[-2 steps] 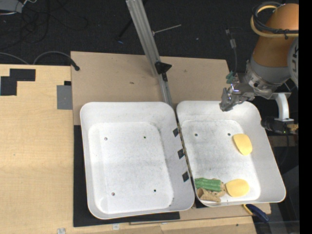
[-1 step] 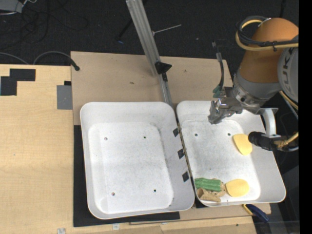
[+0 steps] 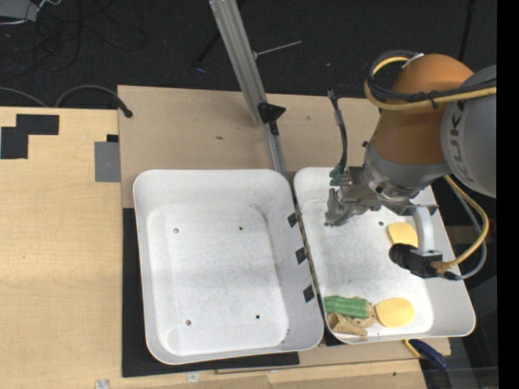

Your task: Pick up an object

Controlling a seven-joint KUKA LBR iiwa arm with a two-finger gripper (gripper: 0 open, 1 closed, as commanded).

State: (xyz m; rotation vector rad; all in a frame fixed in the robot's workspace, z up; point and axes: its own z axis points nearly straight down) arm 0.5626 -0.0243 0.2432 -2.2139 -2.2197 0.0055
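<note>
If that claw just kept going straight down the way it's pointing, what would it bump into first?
Most likely the bare white floor of the right bin. The gripper points down near that bin's left wall, apart from the toys at its near end. Depth is hard to judge.

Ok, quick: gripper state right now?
Gripper: cannot be told; it hangs over the right white bin, away from the objects at that bin's near end.

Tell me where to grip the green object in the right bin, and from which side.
Probably across the middle of the green object, coming straight down. It lies flat and elongated, running left to right near the right bin's front edge. A tan object touches its front side, so close across the narrow width carefully.
</note>
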